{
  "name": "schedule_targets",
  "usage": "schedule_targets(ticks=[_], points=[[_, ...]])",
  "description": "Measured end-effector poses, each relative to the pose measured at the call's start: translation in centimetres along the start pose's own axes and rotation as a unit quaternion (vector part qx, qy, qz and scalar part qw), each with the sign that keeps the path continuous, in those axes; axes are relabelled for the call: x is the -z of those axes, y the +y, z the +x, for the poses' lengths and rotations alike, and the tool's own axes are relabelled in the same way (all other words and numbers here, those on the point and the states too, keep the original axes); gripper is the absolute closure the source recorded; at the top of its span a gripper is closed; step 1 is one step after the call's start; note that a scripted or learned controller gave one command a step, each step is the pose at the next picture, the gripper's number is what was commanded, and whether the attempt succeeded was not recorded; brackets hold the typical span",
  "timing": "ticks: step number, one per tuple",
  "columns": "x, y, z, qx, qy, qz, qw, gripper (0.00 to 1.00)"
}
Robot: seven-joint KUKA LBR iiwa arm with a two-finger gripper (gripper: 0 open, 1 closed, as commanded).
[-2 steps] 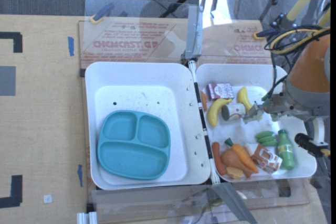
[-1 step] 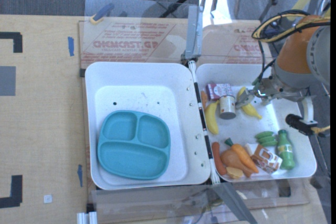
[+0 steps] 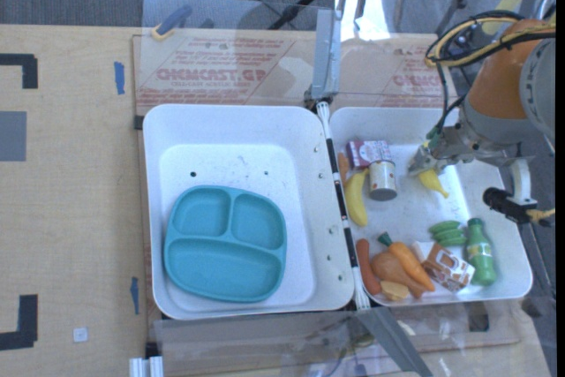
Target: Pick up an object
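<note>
Nearest to us, along the front of the right bin, we see a cluster of toy food: an orange carrot lying across a yellowish-orange piece, with a thin red-orange stick just beside them against the bin's left wall. To their right sits a small white-and-brown packet, and beyond it a green bottle lies near the right wall, with a green leafy vegetable touching its upper end. In the left bin we find a blue divided plate with three compartments, resting toward the front left. Moving farther back in the right bin, a yellow banana lies along the left wall, and just beside it stands a small can, upright or nearly so. Behind the can lies a pink-and-white carton. To the right of the can we see the claw reaching in from the right, low over the bin floor, directly above a small yellow piece that looks like a second banana; we cannot tell whether the claw is spread or pressed together, nor whether it touches that piece. The grey arm with its orange band rises behind it. Both bins rest on the table, and farthest back we see a clear panel with red lettering.
</note>
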State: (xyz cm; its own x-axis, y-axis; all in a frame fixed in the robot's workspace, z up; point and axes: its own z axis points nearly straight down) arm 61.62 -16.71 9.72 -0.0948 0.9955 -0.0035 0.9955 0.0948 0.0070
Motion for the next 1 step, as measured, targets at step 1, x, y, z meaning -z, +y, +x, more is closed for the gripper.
schedule_targets(ticks=[1], points=[[15.14, -1.03, 9.62, 0.021, 0.002, 0.003, 0.9998, 1.0]])
